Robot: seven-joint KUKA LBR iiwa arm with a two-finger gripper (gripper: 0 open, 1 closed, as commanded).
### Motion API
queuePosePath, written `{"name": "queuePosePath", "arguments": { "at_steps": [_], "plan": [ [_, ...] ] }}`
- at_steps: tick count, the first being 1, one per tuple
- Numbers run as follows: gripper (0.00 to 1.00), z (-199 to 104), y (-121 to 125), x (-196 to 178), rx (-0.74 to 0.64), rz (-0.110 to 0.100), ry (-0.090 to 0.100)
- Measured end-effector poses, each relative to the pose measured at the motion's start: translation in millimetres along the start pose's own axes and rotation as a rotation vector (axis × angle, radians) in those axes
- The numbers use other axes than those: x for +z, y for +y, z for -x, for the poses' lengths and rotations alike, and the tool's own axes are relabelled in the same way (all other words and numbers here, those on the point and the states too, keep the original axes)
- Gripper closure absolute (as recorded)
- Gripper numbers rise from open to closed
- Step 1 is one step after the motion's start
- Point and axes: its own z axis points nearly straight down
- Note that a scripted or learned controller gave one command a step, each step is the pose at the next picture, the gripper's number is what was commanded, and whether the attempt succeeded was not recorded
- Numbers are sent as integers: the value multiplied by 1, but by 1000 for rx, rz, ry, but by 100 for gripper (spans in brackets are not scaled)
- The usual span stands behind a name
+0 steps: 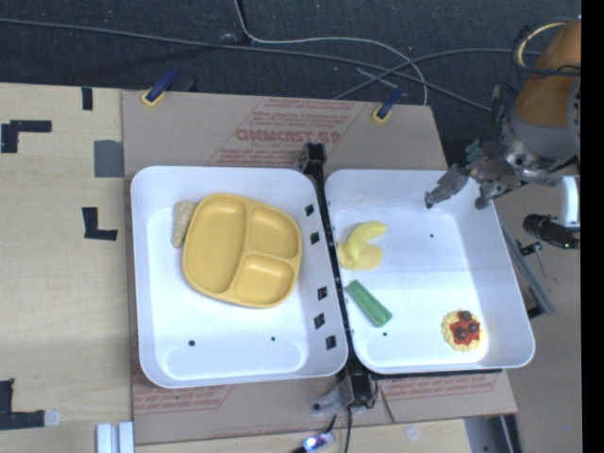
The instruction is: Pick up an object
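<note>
Up at the far right corner of the right shallow white plastic bin hangs the grey two-finger gripper, its two dark fingers spread wide apart with nothing between them, one fingertip poking out over the bin's upper rim, the other near the bin's right edge, and the orange-banded arm rising behind it. Down in that bin, three small pieces lie well apart: a smooth pale yellow curved toy, banana-like and glossy, sits near the left wall; just below it a slim green stick-shaped piece lies at a slant; and over in the near right corner rests a small round yellow tart-like toy with red and dark dots on top. Across the black hinged divider, the left shallow white plastic bin carries a matte yellow plastic plate with three compartments, rounded at the corners, and a rough beige biscuit-like slab pokes out touching its left edge. Both bins rest on a brown cardboard sheet with red print
</note>
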Motion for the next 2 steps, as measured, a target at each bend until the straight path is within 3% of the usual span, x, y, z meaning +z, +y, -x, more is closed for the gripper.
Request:
{"name": "queuePosePath", "arguments": {
  "at_steps": [1, 2],
  "plan": [
    [0, -1, 3, -10, -4, 15, -3],
    [0, 3, 0, 53, -4, 9, -3]
  ]
}}
